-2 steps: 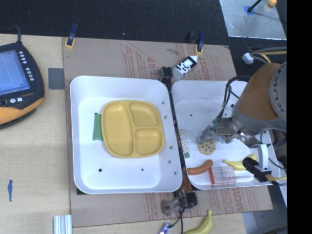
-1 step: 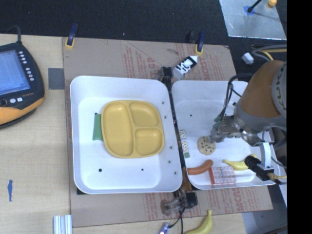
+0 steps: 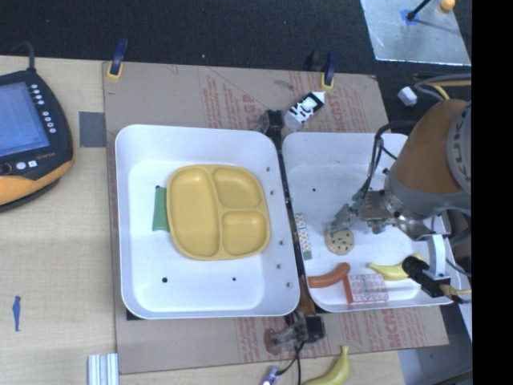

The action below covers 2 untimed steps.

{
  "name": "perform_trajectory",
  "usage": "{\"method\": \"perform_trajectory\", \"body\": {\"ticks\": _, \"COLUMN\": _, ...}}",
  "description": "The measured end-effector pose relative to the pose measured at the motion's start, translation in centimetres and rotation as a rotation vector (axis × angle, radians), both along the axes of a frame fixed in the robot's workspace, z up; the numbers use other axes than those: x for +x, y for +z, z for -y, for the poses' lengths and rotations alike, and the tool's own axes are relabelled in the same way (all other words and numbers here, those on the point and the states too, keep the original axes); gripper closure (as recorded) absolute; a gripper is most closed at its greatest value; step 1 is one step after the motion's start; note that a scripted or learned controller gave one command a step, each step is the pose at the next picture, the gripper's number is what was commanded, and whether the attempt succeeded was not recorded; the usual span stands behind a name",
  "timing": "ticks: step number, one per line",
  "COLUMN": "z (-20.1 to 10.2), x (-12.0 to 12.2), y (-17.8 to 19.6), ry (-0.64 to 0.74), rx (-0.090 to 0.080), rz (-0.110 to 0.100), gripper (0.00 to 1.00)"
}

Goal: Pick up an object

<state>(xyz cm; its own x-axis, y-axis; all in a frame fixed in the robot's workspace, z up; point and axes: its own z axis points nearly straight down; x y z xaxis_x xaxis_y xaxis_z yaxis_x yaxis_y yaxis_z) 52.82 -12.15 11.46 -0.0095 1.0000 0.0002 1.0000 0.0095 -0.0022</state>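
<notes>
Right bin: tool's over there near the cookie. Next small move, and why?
Probably a short shift toward the cookie, then descend. The tool sits just above and right of it in the right bin, not centred. The cookie lies flat and apart from the hot dog and banana, so it looks like the nearest uncluttered target. Tool height can't be judged.

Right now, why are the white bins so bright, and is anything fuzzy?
In the camera view, the left bin and right bin glare almost pure white under overhead light; the yellow tray casts little shadow; the cookie and the gripper look soft and blurry, so fine detail is lost there.
</notes>
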Motion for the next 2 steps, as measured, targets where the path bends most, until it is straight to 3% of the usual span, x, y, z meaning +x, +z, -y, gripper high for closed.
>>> {"method": "perform_trajectory", "body": {"ticks": 1, "z": -2.7, "x": 0.2, "y": -2.3, "ry": -0.003, "rx": 0.0, "rz": -0.004, "gripper": 0.0}}
{"method": "perform_trajectory", "body": {"ticks": 2, "z": 2.1, "x": 3.2, "y": -2.3, "ry": -0.008, "rx": 0.001, "rz": 0.0, "gripper": 0.0}}
